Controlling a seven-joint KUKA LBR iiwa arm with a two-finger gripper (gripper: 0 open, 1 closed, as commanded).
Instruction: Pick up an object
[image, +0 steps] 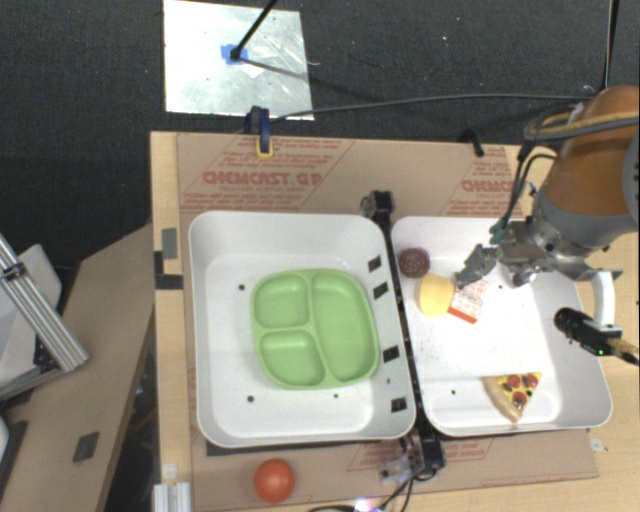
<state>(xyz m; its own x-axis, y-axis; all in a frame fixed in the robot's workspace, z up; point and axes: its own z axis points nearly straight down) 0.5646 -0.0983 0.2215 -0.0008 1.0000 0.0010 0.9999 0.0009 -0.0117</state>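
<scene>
Yellow lemon (435, 296) lies in the right bin (570, 400), near that bin's upper left, with a dark red ball (414, 262) just beside it toward the far rim. A small white-and-red packet (467, 301) touches the lemon's right side. Gripper (478, 268) sits low over the packet, just right of the lemon; cannot tell how it is set or whether anything is in it. Grey arm with its orange band (600, 160) comes in from the upper right. Pizza slice (514, 391) lies near the same bin's front edge, well apart from the lemon. Left bin (220, 300) holds a green divided tray (314, 329), three compartments, roughly centred. Both bins sit on a cardboard sheet (300, 175). An orange ball (274, 480) rests on the bench in front of the left bin, outside it.
</scene>
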